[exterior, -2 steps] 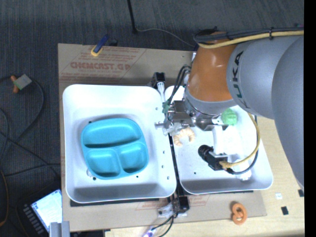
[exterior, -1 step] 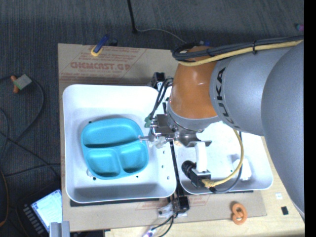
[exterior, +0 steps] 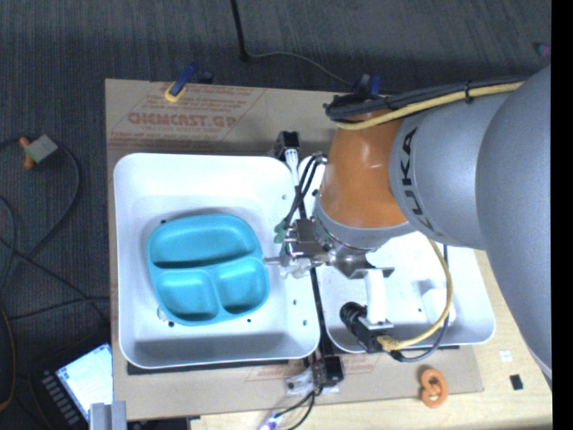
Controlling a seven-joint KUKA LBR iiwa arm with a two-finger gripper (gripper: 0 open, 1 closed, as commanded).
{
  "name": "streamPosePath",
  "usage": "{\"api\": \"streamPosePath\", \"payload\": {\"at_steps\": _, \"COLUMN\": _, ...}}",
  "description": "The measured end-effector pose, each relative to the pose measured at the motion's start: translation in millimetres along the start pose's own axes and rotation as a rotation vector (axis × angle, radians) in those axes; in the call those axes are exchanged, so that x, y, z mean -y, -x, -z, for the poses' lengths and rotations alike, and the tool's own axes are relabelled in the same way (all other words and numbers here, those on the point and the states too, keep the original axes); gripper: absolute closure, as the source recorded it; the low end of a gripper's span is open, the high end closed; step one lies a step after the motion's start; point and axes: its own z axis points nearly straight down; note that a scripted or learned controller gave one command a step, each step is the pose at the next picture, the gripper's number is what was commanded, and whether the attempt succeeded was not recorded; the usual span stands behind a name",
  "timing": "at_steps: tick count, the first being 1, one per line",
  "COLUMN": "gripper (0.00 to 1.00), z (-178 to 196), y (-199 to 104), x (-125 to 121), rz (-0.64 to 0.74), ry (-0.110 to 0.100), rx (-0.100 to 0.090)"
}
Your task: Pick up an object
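Arm (exterior: 448,177) seen over right bin (exterior: 474,325), wrist reaching toward divide between bins. Left bin (exterior: 134,195) taken as landmark.

Blue divided tray (exterior: 208,267) lies flat in middle of left bin, three compartments up, rim just beside bin's right wall. Judged light, rigid moulded plastic, smooth and probably slippery; flat body too broad to be spanned. Hold best taken on thin raised rim or on inner divider ridge.

End effector (exterior: 288,260) sits at bin's right edge, just beside tray rim; whether spread or pressed together cannot be told.
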Motion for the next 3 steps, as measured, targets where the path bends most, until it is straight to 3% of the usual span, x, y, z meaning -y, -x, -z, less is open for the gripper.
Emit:
{"api": "streamPosePath", "payload": {"at_steps": 1, "gripper": 1.00, "z": -26.0, "y": 74.9, "x": 0.0, "rz": -0.002, "ry": 0.000, "rx": 0.001}}
{"api": "streamPosePath", "payload": {"at_steps": 2, "gripper": 1.00, "z": -25.7, "y": 54.8, "x": -78.6, "rz": 0.000, "ry": 0.002, "rx": 0.000}}
{"api": "streamPosePath", "payload": {"at_steps": 3, "gripper": 1.00, "z": -26.1, "y": 9.5, "x": -7.7, "rz": 0.001, "ry": -0.001, "rx": 0.000}}
